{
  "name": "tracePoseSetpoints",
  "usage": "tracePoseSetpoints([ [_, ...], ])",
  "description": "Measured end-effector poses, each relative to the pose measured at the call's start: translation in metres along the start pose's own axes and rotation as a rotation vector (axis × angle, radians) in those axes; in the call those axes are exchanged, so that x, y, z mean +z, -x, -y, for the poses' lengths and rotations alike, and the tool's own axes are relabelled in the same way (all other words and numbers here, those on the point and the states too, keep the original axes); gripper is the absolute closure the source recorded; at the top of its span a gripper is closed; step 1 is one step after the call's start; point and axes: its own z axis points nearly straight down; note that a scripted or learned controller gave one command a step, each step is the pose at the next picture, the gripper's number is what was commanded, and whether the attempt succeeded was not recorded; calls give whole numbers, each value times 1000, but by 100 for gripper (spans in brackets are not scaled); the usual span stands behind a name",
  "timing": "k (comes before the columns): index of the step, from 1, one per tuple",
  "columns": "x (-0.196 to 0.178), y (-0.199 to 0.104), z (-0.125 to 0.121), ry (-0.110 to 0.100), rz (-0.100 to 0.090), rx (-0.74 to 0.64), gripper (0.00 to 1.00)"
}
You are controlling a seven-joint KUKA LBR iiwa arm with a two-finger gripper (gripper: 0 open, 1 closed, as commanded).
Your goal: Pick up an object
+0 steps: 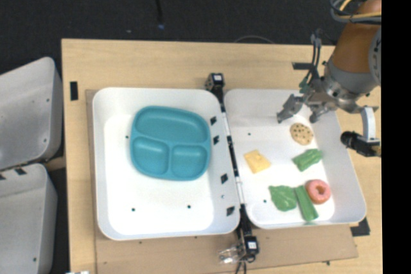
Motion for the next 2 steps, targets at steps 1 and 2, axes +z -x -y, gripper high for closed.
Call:
tracePoseSetpoints([
  [1,63,-1,-1,-3,-1,2,0],
  [2,89,0,-1,1,0,4,0],
])
